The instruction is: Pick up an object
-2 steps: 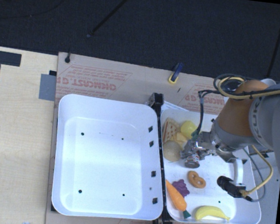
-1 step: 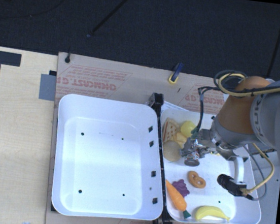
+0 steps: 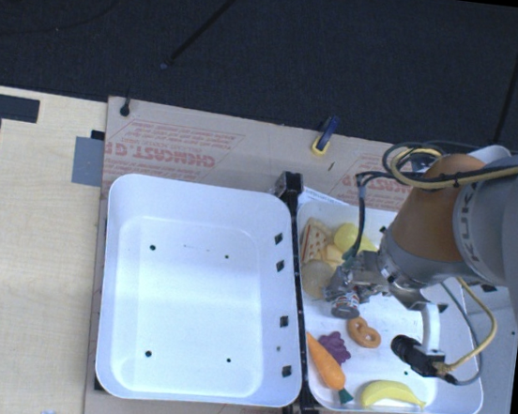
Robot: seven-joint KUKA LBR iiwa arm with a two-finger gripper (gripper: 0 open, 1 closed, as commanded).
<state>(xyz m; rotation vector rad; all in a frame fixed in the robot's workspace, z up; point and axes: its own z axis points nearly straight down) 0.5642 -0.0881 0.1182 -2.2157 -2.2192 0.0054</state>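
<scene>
**A:** Looking at the gripper [image 3: 346,296] first: it's down in the right bin [image 3: 461,400], over near that bin's 9 o'clock side. Honestly I can't tell if the fingers are spread or pinched, it's all a dark metal clump from this angle.

**B:** Same here, can't say it's got anything. What's closest to it?

**A:** A pretzel [image 3: 364,334] just beside it at roughly 5 o'clock. At 11 o'clock from the gripper there's a waffle-looking piece [image 3: 312,239] against the bin's left wall, and a lemon [image 3: 346,236] at about 12.

**B:** And further out?

**A:** Purple grapes [image 3: 338,345] at 6, touching a carrot [image 3: 325,361] that lies slanted along the bottom-left corner. A banana [image 3: 391,395] sits at the bin's 6 o'clock rim, well apart from the gripper.

**B:** The arm?

**A:** Orange band [image 3: 433,215] and grey body come in from 2 o'clock, cables looped around it. The left bin [image 3: 128,231] sits at 9 o'clock, touching the right one.
</scene>
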